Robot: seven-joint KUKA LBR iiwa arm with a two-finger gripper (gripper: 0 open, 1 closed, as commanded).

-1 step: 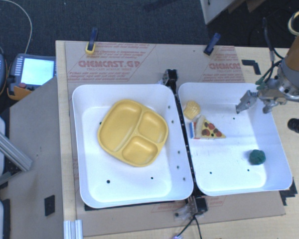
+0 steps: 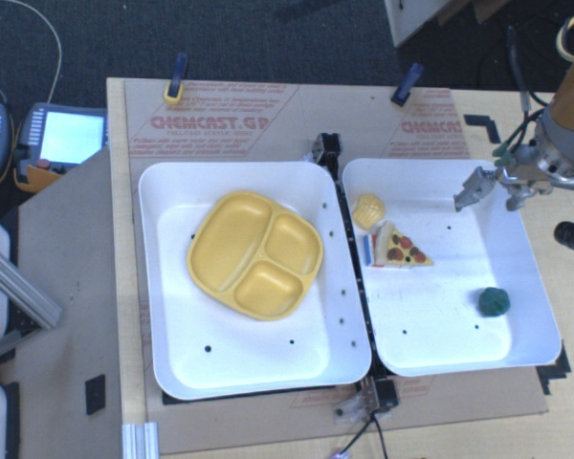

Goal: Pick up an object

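In the right bin (image 2: pixel 526 256), the toy pizza slice (image 2: pixel 400 248) lies flat with its long axis left-right, tip pointing right, beside a yellow lump (image 2: pixel 368 210). The gripper (image 2: pixel 494 188) hovers above the bin's far right part with fingers spread, pinching nothing, well apart from the slice.

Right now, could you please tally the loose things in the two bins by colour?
Yellow: 2, the divided plate and a small lumpy piece
Green: 1, a ball
Multicoloured: 1, a pizza slice
Total: 4

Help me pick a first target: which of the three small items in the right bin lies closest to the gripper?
The pizza slice toy. It lies nearer the gripper than the yellow lump by the divider or the green ball toward the front.
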